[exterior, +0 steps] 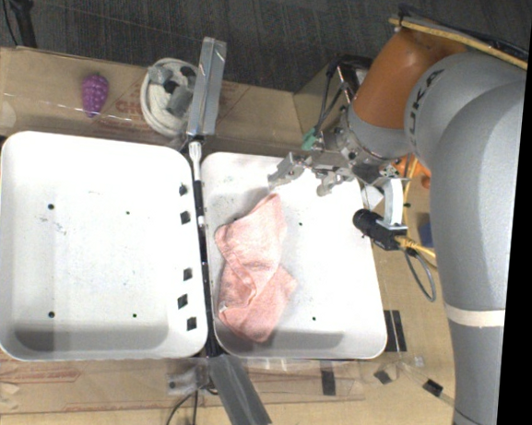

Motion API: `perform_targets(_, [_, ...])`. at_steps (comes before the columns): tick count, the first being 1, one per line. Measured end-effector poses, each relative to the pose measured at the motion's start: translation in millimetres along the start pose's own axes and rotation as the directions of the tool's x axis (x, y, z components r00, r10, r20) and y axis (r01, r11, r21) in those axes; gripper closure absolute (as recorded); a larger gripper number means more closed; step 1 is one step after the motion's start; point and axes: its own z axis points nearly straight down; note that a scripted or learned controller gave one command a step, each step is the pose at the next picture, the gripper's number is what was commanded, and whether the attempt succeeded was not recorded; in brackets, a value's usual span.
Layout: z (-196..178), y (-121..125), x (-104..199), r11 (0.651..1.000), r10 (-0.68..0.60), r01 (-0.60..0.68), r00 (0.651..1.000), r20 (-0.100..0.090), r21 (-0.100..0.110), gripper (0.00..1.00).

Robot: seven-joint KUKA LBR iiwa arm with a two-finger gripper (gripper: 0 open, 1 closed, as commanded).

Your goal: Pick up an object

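Observation:
A crumpled pink cloth (pixel 254 266) lies in the right bin (pixel 351 298), stretching from the bin's middle toward its front left. Its upper corner points up toward the back rim. My gripper (pixel 301 179) hangs over the back part of the right bin, just above and to the right of that corner. Its fingers (pixel 281 172) are spread open with nothing between them. The cloth is apart from the fingers, though its tip is close to the left one.
The left bin (pixel 87 247) stands beside the right one, with a row of black clips (pixel 186 274) along the shared wall. Behind the bins sit a purple object (pixel 94 93), a white round object (pixel 168 97) and an upright grey bar (pixel 208 82).

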Motion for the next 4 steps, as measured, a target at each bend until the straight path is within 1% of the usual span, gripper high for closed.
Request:
perform_targets(1, [-61,10,28,1.0,0.007,-0.007,1.0,0.001,-0.004,0.0])
perform_targets(2, [64,16,5,0.997,-0.083,0.083,0.997,0.0,-0.001,0.0])
perform_targets(3, [118,17,-23,0.979,-0.204,0.204,0.979,0.0,-0.002,0.0])
perform_targets(4, [117,18,-34,0.913,-0.407,0.407,0.913,0.003,-0.005,0.0])
